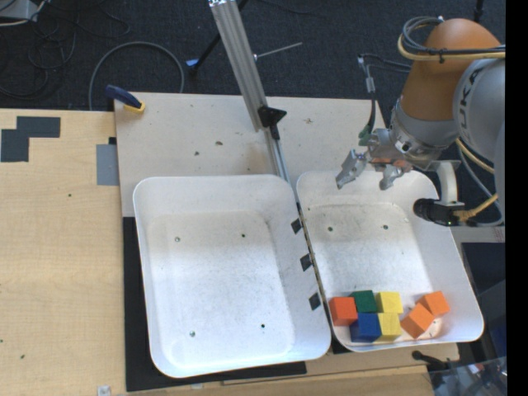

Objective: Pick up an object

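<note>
**Gripper clear of the blocks**

In the right bin (412,221), at its near end, I see the blocks (388,314) clustered: red, green, blue, yellow, orange. Above the bin's far edge I note the gripper (369,174), fingers apart, holding nothing.

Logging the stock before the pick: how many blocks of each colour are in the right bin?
orange blocks: 3
yellow blocks: 2
green block: 1
blue block: 1
Total: 7, all clustered in the right bin's near corner.
</note>
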Controlling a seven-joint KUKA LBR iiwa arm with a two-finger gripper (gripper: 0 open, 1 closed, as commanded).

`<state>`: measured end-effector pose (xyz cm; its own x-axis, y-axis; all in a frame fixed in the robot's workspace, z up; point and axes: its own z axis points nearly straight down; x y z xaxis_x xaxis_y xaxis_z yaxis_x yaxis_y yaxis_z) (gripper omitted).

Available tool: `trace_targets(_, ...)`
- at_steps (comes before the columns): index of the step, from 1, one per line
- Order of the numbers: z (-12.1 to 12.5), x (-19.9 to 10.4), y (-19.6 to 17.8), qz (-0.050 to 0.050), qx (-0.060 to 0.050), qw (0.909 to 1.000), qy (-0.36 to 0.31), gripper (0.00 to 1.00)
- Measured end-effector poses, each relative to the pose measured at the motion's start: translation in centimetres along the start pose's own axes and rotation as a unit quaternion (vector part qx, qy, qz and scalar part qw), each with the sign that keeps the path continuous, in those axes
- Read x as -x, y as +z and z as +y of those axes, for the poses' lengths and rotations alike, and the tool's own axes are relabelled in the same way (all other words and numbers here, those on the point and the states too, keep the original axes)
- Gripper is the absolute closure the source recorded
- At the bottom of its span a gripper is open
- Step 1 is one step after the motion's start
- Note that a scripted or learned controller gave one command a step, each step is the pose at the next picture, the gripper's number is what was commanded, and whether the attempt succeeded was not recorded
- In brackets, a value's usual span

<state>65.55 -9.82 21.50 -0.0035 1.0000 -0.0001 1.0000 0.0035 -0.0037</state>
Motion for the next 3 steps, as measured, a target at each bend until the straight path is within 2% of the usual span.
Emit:
trace_targets(1,1.3,-5.3,2.3,0.001,-0.001,1.0000,0.000,0.00)
trace_targets(2,-10.1,-0.7,2.6,0.000,-0.002,1.0000,0.004,0.00)
trace_targets(3,-9.8,-0.9,2.6,0.000,0.000,1.0000,0.003,0.00)
